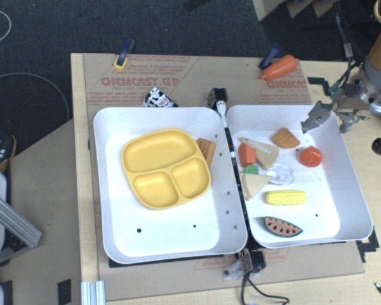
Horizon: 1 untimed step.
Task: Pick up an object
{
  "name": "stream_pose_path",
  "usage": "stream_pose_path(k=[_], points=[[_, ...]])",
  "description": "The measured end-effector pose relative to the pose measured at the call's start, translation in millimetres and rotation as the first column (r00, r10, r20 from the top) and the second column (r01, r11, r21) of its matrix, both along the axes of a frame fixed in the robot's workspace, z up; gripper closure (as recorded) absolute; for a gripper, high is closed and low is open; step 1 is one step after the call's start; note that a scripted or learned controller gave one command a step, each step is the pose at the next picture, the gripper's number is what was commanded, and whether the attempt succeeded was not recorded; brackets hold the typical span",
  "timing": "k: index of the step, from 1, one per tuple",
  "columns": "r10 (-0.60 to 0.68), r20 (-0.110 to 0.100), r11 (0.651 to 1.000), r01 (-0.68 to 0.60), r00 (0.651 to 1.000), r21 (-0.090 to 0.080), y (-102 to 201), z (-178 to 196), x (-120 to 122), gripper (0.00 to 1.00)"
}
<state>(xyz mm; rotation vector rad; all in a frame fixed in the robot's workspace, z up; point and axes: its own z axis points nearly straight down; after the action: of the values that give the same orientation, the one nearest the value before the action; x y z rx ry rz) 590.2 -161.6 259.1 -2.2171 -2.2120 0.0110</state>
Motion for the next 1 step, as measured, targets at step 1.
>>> stream_pose_path(k=[1], points=[[0.002,0.013,1.000,-0.002,1.000,-0.002,0.2,7.2,2.2,0.00]])
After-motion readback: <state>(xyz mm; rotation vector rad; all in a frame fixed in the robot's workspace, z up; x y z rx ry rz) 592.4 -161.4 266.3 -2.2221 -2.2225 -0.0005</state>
